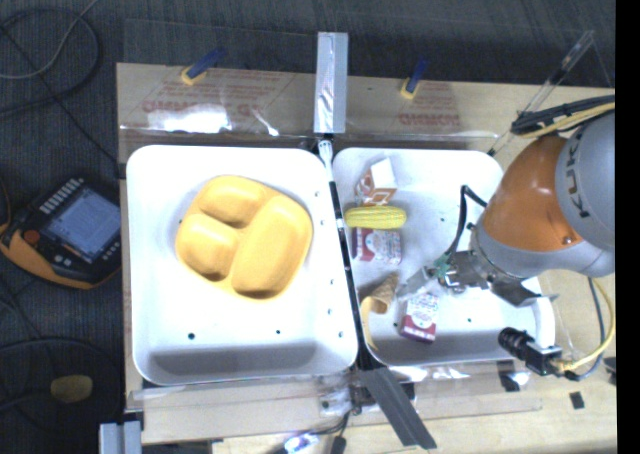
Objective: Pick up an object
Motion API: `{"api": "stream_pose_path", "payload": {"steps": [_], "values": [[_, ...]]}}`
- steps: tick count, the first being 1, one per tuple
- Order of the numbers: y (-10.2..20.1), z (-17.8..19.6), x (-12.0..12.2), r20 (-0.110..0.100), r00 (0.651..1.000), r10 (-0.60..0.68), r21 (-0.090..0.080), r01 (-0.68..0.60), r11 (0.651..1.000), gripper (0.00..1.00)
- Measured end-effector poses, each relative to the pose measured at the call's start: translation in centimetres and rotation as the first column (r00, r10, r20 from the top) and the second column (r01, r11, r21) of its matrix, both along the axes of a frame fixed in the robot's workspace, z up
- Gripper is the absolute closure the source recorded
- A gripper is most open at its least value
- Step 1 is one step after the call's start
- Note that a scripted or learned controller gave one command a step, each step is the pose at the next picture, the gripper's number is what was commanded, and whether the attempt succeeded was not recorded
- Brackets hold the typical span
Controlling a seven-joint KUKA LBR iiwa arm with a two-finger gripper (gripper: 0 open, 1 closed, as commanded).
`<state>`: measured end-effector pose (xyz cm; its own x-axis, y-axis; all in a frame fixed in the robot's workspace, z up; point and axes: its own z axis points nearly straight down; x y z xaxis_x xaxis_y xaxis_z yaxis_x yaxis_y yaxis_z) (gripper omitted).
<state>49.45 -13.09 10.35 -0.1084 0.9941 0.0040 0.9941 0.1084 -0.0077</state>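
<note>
small red-and-white packet (421, 314), flat and crinkled, lies in the right bin (520, 342), just below the pincer (445, 272); judged the likeliest target, since the wrist hangs nearest it. whether the pincer is released or clenched cannot be told. above the packet: a ridged yellow corn cob (375, 217), a red-and-white carton (378, 180), a glossy pouch (378, 246). left of the packet, a brown lump (380, 293). the left bin (160, 342) holds a smooth, lobed yellow moulded piece (243, 235). the bench (130, 102) carries both bins.
</note>
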Motion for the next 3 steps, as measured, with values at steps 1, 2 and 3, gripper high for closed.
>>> {"api": "stream_pose_path", "payload": {"steps": [1,2,3], "values": [[1.4,-1.4,-0.7,0.02,1.0,-0.004,-0.013,0.004,1.0,0.0],[1.7,-0.8,-0.4,0.019,1.0,0.001,-0.007,-0.001,1.0,1.0],[6.2,9.7,4.6,0.001,0.999,-0.046,-0.006,0.046,0.999,1.0]]}}
